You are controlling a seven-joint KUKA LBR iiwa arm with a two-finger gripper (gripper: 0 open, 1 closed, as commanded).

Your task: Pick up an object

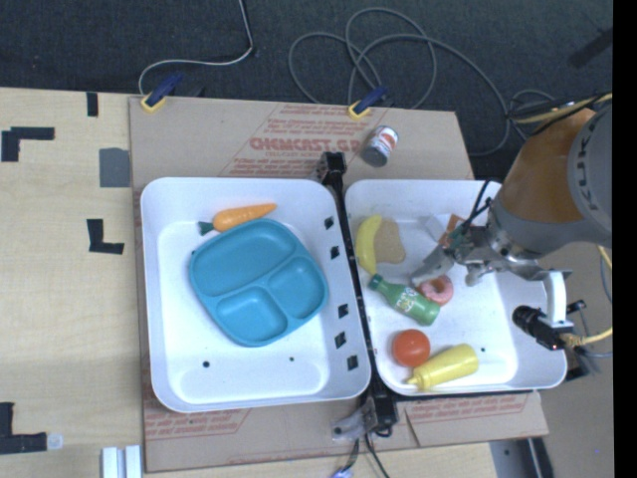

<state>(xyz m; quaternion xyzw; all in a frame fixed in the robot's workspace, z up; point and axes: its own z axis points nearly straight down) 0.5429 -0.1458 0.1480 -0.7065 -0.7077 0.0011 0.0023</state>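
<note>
— What lies nearest the camera in the right bin [498,371]?

— The yellow bottle [444,364] on its side along the front wall, with the tomato [410,347] just beside it. Behind those, the green bottle [406,300] lies slanted near the middle, and the pink ring [436,289] touches its far end.

— And you?

— My gripper [445,257] hangs over that ring, just beyond it. The fingers are spread, one long tip pointing down toward the ring and green bottle; nothing sits between them. So I judge this to be the approach step: lowering onto a target, no grasp yet.

— Which target?

— Most likely the ring or the green bottle's neck; they touch, so I can't say which my tip favours.

— What does the next move call for?

— Dropping straight down so the fingers straddle one item only, then closing. The crowding is the risk: I could pinch both or nudge one aside.

— Farther back?

— The banana [367,243] and a tan slice [390,242] by the divider. In the left bin [159,267], a blue plate [259,280] and a carrot [244,215] behind it.
</note>
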